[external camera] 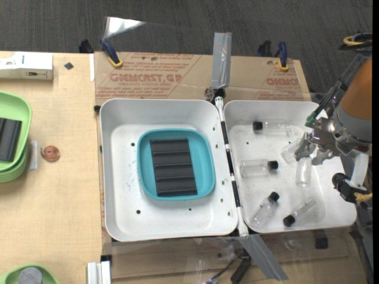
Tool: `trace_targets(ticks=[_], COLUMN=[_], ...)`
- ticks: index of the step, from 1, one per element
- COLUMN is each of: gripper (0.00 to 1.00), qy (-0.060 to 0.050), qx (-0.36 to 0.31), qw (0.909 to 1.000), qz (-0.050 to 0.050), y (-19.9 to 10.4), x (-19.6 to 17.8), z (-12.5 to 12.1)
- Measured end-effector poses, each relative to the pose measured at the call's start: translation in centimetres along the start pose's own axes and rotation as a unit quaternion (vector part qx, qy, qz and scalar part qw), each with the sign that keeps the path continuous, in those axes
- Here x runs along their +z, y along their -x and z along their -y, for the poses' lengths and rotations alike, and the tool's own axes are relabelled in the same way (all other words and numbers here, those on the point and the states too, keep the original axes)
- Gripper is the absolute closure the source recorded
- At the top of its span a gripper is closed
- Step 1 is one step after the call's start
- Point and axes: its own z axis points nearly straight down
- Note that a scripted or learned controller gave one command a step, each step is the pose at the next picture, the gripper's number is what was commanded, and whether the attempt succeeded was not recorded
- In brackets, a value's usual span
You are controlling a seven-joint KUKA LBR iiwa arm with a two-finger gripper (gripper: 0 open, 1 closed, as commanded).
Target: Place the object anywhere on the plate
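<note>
- Gripper (307, 148) sits low over right bin (237, 176) among clear vials (259, 167); finger state: can't tell.
- Teal plate (205, 158) in left bin (118, 206) carries only its black insert (173, 166); nothing placed yet.
- Pick and transfer remain.

Lab test bench indicated: white bins (112, 176) clamped (111, 53) over cardboard (177, 76) on a plywood surface (59, 206), grey carpet (177, 5) beyond.

The grey arm (355, 108) reaches in from the right, its gripper (309, 151) tilted down-left.

One fixed overhead camera, slanted down on both white bins (112, 158)
</note>
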Motion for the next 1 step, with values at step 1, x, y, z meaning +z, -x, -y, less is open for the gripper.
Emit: trace_targets(ticks=[1], gripper=[1.00], qy=[-0.001], qx=[-0.051], qw=[0.9987], qz=[0.000], y=[-2.59], x=[2.54], z=[3.14])
